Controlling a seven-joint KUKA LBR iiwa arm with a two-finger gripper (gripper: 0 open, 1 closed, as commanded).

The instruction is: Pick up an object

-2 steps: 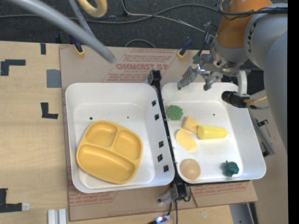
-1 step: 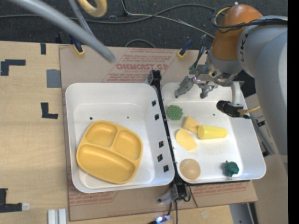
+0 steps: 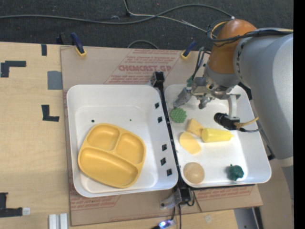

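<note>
My gripper (image 3: 193, 100) hangs over the back left part of the right bin (image 3: 252, 147). Its two grey fingers (image 3: 183, 98) are spread apart with nothing between them. Just below the left finger lies a small green bumpy ball (image 3: 177, 115). In front of it are a yellow wedge (image 3: 193, 126), a yellow cylinder-like piece (image 3: 217, 135) and a pale yellow chunk (image 3: 189, 143). A tan round object (image 3: 194, 172) and a dark green piece (image 3: 234, 172) lie near the bin's front wall.
The left bin (image 3: 78, 97) holds a yellow divided plate (image 3: 112, 154). A black divider (image 3: 164, 123) runs between the bins. The grey arm with its orange band (image 3: 231, 32) covers the right bin's back right corner, and a black fitting with a cable (image 3: 228, 120) hangs under it.
</note>
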